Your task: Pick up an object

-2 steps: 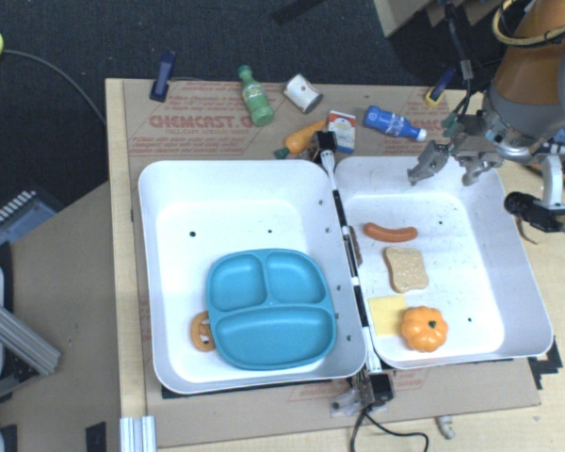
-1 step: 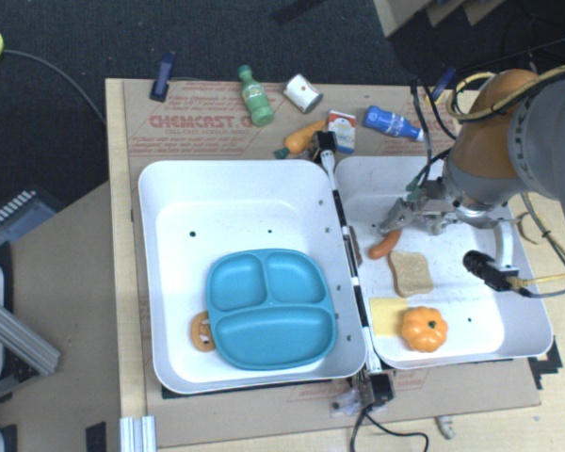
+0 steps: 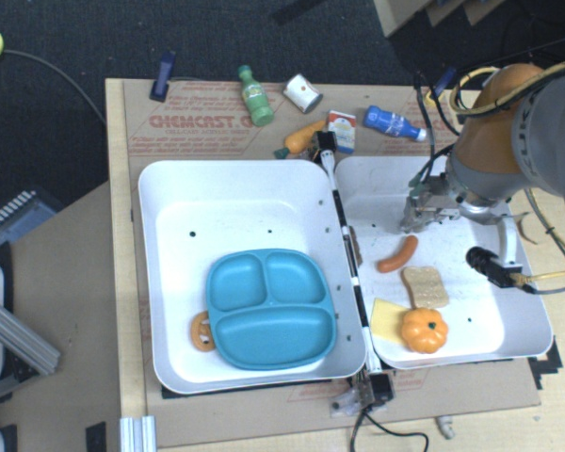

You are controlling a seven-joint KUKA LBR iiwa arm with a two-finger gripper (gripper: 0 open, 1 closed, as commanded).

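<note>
In the right bin (image 3: 381,188) lie an orange-red sausage (image 3: 397,253), a slice of bread (image 3: 425,286), a yellow cheese wedge (image 3: 384,318) and a small orange pumpkin (image 3: 425,330). My gripper (image 3: 420,215) hangs over the back part of this bin, just above and right of the sausage, with the grey arm and its orange band (image 3: 494,135) reaching in from the right. I see nothing held in it. The left bin (image 3: 226,215) holds a blue divided tray (image 3: 268,307) with a pretzel (image 3: 201,331) at its left edge.
Behind the bins on the bench lie a green bottle (image 3: 256,97), a white can (image 3: 302,92), a small carton (image 3: 340,130), a blue bottle (image 3: 394,123) and a blue marker (image 3: 162,76). A black connector (image 3: 490,266) and cables hang over the right bin's right side.
</note>
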